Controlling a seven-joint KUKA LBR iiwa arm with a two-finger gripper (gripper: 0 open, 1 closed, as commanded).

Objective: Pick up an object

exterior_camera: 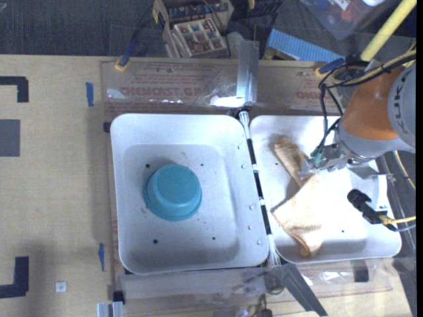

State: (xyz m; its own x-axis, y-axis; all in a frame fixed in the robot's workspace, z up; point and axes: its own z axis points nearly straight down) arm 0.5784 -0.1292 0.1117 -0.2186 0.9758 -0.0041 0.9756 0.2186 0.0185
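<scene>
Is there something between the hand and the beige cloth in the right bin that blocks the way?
Nothing visible blocks it. The hand is low in the right bin, directly at the upper edge of the beige cloth. The blue bowl sits apart in the left bin.

I see the pale wooden bench (53,177) bearing two shallow white bins touching side by side: the left bin (125,137) and the right bin (383,243). Black markings (16,90) and a blue tape strip (89,94) lie on its left part.
</scene>
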